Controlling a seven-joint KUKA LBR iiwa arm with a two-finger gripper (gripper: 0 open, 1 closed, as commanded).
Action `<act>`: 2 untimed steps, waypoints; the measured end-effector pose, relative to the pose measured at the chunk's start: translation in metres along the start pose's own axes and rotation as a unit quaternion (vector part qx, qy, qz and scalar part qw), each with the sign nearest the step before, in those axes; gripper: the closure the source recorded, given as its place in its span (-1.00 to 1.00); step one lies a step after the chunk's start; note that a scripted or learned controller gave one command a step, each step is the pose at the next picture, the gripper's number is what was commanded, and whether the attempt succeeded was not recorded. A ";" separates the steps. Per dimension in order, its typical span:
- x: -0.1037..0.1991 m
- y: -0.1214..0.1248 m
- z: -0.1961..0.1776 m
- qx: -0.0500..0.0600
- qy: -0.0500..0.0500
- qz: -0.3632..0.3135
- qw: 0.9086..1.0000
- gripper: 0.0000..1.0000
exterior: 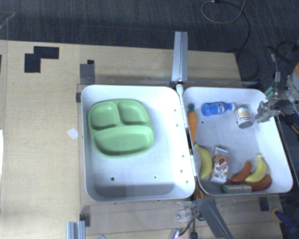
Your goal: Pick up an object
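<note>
The right bin (279, 148) holds several objects. A blue bottle (217, 108) lies near its far wall, and a small silver can (243, 116) sits to the right of it. An orange carrot (192, 125) lies along the left wall above a banana (205, 161). A small juice carton (220, 165) lies beside that banana. At the front right lie a red sausage (240, 172) and a second banana (257, 169). My gripper (261, 111) hangs over the bin's far right corner, just right of the can and close to it. Whether it touches the can is unclear.
The left bin (139, 183) holds a green divided plate (121, 127) in its far left part. A metal post (180, 59) rises behind the seam between the bins. The arm's body and cables crowd the right edge.
</note>
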State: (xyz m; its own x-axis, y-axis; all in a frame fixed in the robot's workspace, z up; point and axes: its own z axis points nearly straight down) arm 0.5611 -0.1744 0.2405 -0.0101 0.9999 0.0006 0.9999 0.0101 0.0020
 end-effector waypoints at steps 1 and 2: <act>-0.002 -0.030 -0.088 -0.001 -0.001 -0.045 0.999 1.00; -0.001 -0.029 -0.099 -0.003 -0.002 -0.047 0.999 1.00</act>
State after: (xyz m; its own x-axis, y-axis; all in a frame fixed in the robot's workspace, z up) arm 0.5320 -0.1758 0.3391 -0.1049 0.9945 -0.0029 0.9945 0.1049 0.0070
